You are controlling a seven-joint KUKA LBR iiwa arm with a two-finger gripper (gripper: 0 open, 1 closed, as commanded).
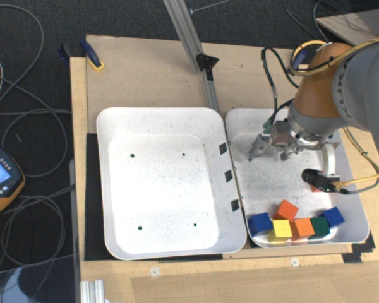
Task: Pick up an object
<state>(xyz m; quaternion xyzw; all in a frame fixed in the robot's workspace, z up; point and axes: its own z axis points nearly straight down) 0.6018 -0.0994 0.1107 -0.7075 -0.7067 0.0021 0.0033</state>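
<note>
Bench [145,62]: pale wood under me, carrying two shallow white bins side by side.
My arm [341,87]: grey with an orange band, reaching in from the view's right, wrist over the far half of the right bin.
Left bin [114,125]: white, speckled with dark marks.
Right bin [240,122]: holds my targets, all bunched along its near rim.
My jaws [270,149]: hanging above the bin's bare middle; whether they are spread or closed I cannot tell from this angle, and I see nothing held in them.
Block cluster [294,223]: a blue block [259,223], yellow block [282,228], two orange, a green and another blue, touching in a row running left to right across the view.
Key relation: the cluster lies toward the near rim from my jaws and a little to the view's right; the blue block at the row's left end sits most directly below them, so I judge it the easiest reach.
</note>
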